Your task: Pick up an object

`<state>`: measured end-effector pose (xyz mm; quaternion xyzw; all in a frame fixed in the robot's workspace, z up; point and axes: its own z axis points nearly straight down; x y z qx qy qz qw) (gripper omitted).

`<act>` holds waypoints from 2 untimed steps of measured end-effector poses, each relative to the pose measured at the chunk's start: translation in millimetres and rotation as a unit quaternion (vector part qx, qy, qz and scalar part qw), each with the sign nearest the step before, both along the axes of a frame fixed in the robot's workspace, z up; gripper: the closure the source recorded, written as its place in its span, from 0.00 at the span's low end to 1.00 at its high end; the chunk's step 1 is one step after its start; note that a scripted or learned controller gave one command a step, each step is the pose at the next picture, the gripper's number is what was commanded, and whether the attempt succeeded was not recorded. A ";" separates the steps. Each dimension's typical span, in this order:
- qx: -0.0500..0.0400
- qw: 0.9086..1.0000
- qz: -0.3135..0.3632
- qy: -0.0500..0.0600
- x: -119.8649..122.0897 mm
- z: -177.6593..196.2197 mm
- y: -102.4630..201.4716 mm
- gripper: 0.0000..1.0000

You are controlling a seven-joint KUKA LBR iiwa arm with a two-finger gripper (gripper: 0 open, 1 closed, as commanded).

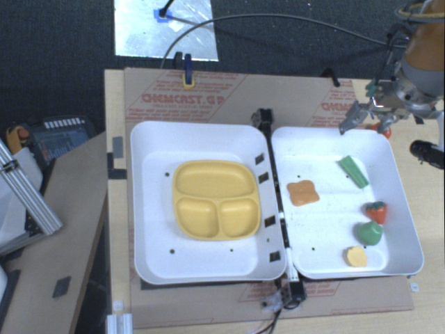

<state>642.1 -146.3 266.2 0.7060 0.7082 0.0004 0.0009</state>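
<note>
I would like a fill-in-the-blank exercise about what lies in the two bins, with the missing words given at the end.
1. The yellow tray with three compartments lies in the ____ bin.
2. The green block lies in the ____ bin.
3. The colour of the flat piece near the divider between the bins is ____.
4. The gripper hangs over the far ____ corner of the right bin.

Missing words: left; right; orange; right

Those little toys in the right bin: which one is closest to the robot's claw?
The green stick, lying tilted near the bin's far right corner, just below the gripper. The orange slice, red piece, green lump and yellow piece all sit further down.
</note>
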 end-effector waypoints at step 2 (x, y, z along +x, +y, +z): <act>0.000 1.000 -0.001 0.002 -6.9 -111.8 -4.0 0.00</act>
